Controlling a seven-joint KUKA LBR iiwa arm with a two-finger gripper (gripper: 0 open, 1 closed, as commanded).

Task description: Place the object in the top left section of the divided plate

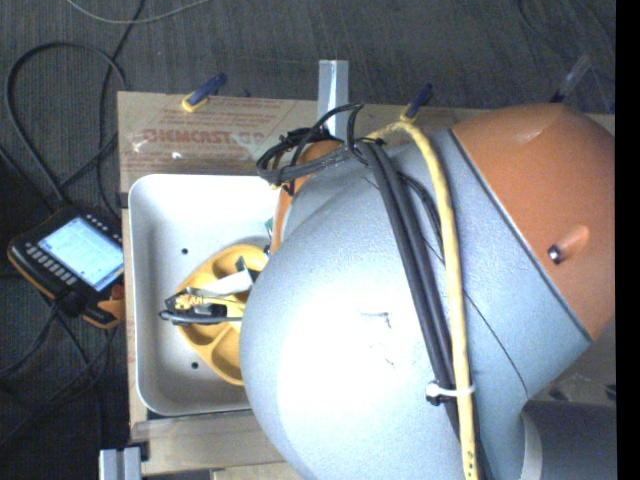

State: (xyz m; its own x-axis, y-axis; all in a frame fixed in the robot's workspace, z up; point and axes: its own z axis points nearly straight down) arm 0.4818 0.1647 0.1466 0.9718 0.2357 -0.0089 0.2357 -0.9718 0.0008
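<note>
A KUKA arm, grey with an orange band, looms over the counter and blocks most of the scene from the overhead camera. Black cables and a yellow cable run along its body. In the left white bin lies a yellow divided plate, its right part hidden behind the arm. A dark object with a pale piece beside it rests across the plate's left side; which section it occupies cannot be told. The jaws are hidden behind the arm, so whether they are open or closed cannot be told. Two blue-and-yellow clamps grip the far edge of the counter. On the dark floor at left sits an orange-edged handheld pendant with a lit screen, trailing black cords.
</note>
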